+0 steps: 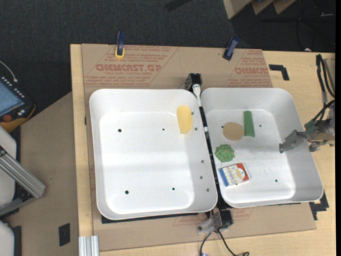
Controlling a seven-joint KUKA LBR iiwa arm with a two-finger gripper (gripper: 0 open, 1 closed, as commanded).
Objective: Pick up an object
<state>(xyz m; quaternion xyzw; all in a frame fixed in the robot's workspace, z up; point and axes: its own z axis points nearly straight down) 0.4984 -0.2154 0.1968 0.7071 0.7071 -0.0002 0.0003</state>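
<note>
The right bin (282, 103) holds a tan round disc (232, 130), a green stick (248, 124) standing beside it, a bumpy green ball (224, 153) and a small red, white and blue box (234, 174). A yellow oblong piece (184, 119) lies in the left bin (106, 143), near its upper right corner. My gripper (292, 142) reaches in low over the right edge of the right bin, well to the right of all the objects, with nothing seen in it.
The bins sit on a brown cardboard sheet (160, 63) held by blue clamps (120, 43) at the back. A black bracket (193, 82) marks the gap between the bins. Cables (323, 84) hang at the far right.
</note>
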